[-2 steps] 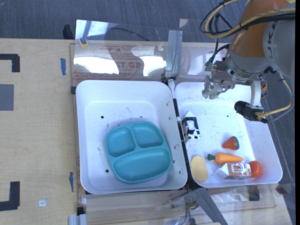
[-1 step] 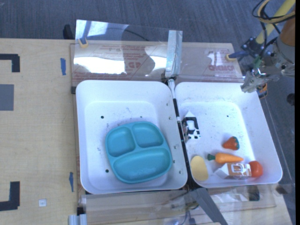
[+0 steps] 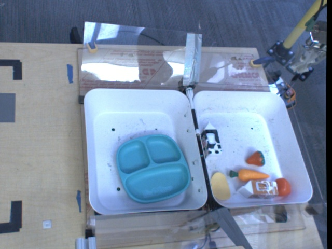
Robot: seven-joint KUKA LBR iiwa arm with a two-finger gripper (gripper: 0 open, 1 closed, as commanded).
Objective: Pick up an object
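Overhead, two white bins (image 3: 98,139) on wooden bench (image 3: 36,139), grey carpet (image 3: 155,4).

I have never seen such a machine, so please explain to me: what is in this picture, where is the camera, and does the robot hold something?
The camera hangs above a bench and looks down at a slant. Two shallow white bins stand side by side. The left bin holds a blue divided plate. The right bin holds toy food near its front: a carrot, a small orange and green piece, a pale yellow piece, a small carton with a red ball beside it, and a black and white item near the divider. At the top right, outside the bins, some robot hardware is seen. Nothing looks held.
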